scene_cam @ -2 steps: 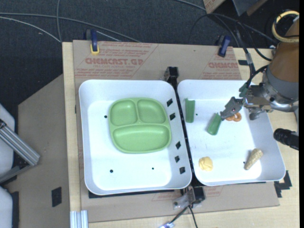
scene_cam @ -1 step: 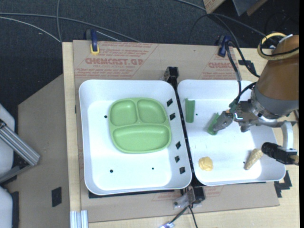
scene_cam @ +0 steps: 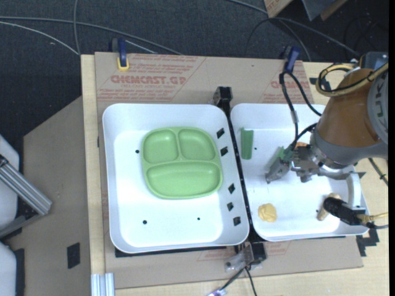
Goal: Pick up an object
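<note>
While the cardboard surface (scene_cam: 154,69) carries two glossy white bins, the left bin (scene_cam: 123,227) holds a smooth green divided plate (scene_cam: 182,163). In the right bin (scene_cam: 265,116) the arm's jaws (scene_cam: 274,168) hang low, their state unclear, between a flat green block (scene_cam: 247,143) and a small lumpy yellow piece (scene_cam: 267,212).

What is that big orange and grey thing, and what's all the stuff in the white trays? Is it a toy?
It's a robot arm, not a toy. A camera above the bench looks down on it, and the arm reaches in from the right. At its end is a gripper, its "hand" for picking things up. It hangs over the right bin. I can't tell if it is holding anything. In that bin lie a small green block near the divider and a little yellow lump near the front. The left bin holds a green plate with three sections, like a lunch tray. Both bins sit on a brown board.
</note>
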`<state>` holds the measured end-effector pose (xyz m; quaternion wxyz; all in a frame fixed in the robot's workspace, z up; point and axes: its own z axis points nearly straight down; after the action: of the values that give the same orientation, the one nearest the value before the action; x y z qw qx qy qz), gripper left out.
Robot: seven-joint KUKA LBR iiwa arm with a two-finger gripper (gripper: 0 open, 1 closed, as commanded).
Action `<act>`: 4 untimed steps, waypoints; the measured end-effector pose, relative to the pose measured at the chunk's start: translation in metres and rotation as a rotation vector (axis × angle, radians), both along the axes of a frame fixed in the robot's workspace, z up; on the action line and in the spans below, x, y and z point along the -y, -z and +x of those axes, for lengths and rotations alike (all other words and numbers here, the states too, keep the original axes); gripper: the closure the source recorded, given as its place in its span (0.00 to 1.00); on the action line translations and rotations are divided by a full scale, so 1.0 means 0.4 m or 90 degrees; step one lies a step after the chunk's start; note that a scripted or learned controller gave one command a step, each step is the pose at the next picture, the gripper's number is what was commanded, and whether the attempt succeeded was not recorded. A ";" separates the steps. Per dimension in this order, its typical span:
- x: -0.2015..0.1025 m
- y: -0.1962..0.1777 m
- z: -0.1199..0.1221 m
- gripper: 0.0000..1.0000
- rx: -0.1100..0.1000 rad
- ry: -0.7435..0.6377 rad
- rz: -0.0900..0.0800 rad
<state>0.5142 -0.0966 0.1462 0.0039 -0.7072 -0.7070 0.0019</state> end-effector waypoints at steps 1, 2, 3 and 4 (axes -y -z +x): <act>-0.014 0.154 0.008 0.00 0.001 0.000 0.000; -0.012 0.118 0.012 1.00 0.005 0.001 -0.001; -0.004 -0.037 0.002 1.00 0.009 0.000 -0.002; 0.010 -0.191 -0.007 1.00 0.010 0.000 -0.003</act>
<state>0.5115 -0.1005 0.2227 -0.0030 -0.7069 -0.7073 -0.0022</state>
